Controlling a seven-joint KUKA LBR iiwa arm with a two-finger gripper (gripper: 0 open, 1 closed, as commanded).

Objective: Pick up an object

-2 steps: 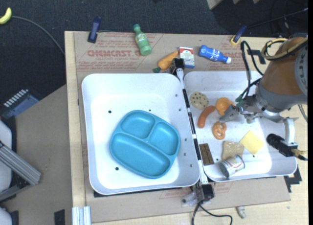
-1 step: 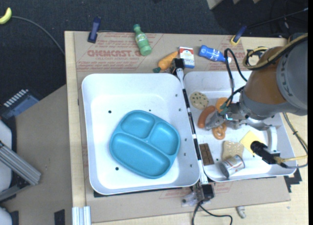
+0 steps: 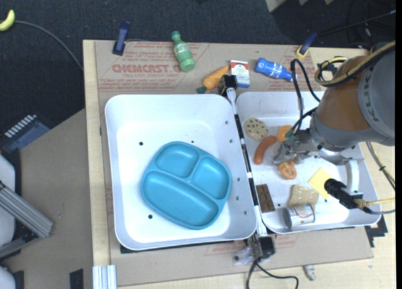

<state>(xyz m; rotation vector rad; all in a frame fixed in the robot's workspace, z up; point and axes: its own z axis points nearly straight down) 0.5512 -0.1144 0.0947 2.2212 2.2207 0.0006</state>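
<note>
My gripper (image 3: 291, 152) hangs low in the right bin (image 3: 274, 99), near its middle. Just below it lies a small orange ring-shaped piece (image 3: 288, 170). To its left lies a red-orange sausage (image 3: 262, 149), and another orange piece (image 3: 284, 133) sits just above it. A round speckled cookie (image 3: 255, 128) is at the bin's upper left. A yellow block (image 3: 320, 180), a tan bread piece (image 3: 303, 195), a small can (image 3: 299, 215) and a brown bar (image 3: 264, 197) lie toward the front. The grey and orange arm hides the bin's right part.
The left bin (image 3: 125, 118) holds a blue divided plate (image 3: 185, 184). Behind the bins, on the board, lie a green bottle (image 3: 183, 51), a blue bottle (image 3: 274, 68), a small carton (image 3: 239, 73), an orange toy (image 3: 217, 78) and a dark blue item (image 3: 120, 38). Cables run along the right.
</note>
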